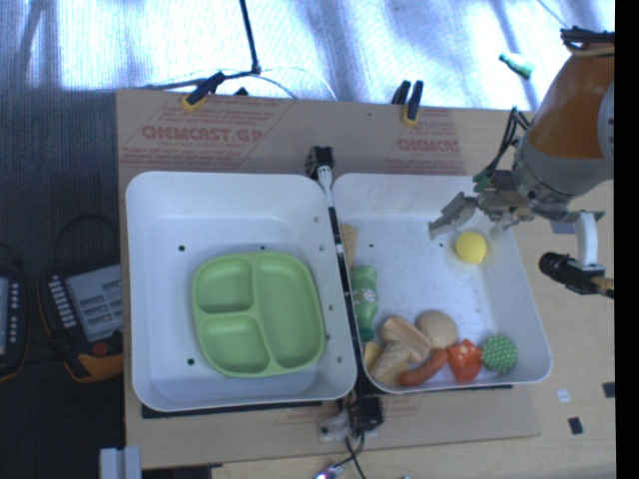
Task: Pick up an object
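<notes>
Two white bins on a brown table, arm at the frame's right.

Jaws (477, 211) hang spread and empty in the right bin (399, 252), just up and left of the yellow ball (470, 247) at centre right. Judged best: centre over the ball, descend straight, clench gently so it does not roll toward the bin wall.

Two smooth white plastic bins (150, 267) sit on a matt brown printed cardboard sheet (220, 133). In the left one, a glossy light-green moulded plastic divided tray (260, 312). Beyond the cardboard, grey woven carpet (150, 28).
</notes>
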Action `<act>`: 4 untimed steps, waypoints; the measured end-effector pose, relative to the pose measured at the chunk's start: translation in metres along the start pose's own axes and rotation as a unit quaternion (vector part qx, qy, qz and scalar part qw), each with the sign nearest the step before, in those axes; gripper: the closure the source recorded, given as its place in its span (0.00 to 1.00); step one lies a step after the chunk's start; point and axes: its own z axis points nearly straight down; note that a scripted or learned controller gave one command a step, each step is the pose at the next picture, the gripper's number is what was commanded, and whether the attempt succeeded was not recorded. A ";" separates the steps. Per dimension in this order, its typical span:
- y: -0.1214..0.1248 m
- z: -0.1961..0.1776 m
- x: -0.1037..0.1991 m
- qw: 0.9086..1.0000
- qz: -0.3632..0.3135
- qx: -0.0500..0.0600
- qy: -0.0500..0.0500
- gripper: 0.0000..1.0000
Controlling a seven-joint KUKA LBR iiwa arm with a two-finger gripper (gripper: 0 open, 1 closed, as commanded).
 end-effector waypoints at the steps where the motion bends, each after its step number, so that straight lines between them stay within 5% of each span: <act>1: 0.011 0.117 -0.046 1.000 -0.014 0.002 0.000 0.00; 2: 0.087 0.136 -0.047 0.999 0.053 0.001 0.007 0.00; 3: 0.087 0.126 -0.054 0.999 0.054 -0.005 -0.002 1.00; 4: 0.063 0.033 -0.013 0.980 0.200 0.000 0.000 1.00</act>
